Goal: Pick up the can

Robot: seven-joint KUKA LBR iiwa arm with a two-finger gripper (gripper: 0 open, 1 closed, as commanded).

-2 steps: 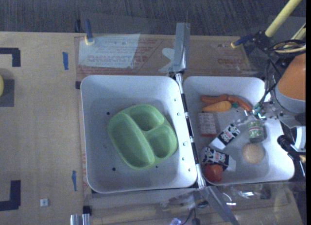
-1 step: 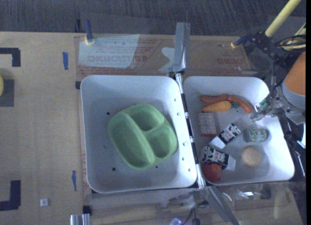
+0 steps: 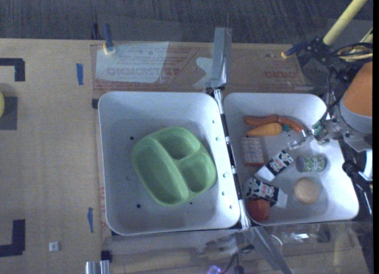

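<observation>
The can (image 3: 312, 163) is a small grey-green cylinder lying on its side in the right bin (image 3: 331, 209), toward that bin's right side. My gripper (image 3: 303, 139) reaches in from the right and hangs just above and to the left of the can, over the bin's middle. It sits close to the orange carrots (image 3: 267, 128) and to a black-and-white carton (image 3: 279, 163). Nothing shows between the gripper and the can that tells me they touch.
The right bin also holds a striped packet (image 3: 251, 150), a second black-and-white carton (image 3: 262, 190), a red item (image 3: 259, 209) and a round tan bun (image 3: 307, 190). A green divided plate (image 3: 173, 165) lies in the left bin (image 3: 118, 119).
</observation>
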